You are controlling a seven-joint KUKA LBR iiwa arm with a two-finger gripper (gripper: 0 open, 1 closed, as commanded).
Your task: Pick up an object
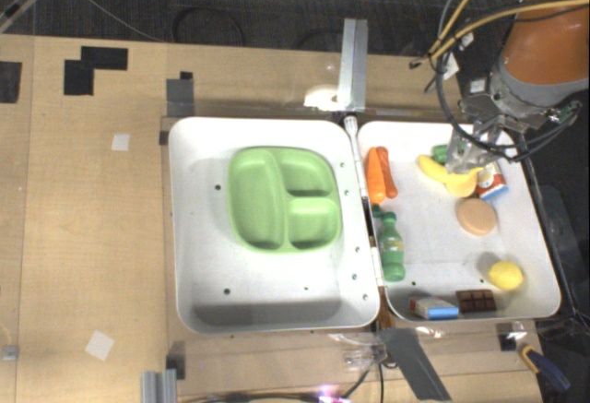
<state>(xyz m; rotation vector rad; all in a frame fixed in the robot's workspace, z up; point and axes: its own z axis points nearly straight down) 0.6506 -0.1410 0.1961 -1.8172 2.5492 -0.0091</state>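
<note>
The right bin (544, 300) holds several small items: an orange carrot (379, 172), a green bottle (390, 246), a yellow banana (446, 175), a tan round cookie (477, 217), a yellow lemon (505, 275), a brown chocolate bar (477, 302) and a small red and blue box (433, 308). My gripper (468, 152) hangs over the bin's far right part, just above the banana, next to a red and white carton (491, 182). Its fingers are dark and blurred against the cables.
The left bin (198, 300) holds a green divided tray (282, 198). A metal post (353, 65) stands behind the wall between the bins. The arm's orange band (551, 28) and looped cables (479, 0) hang over the right bin's far corner.
</note>
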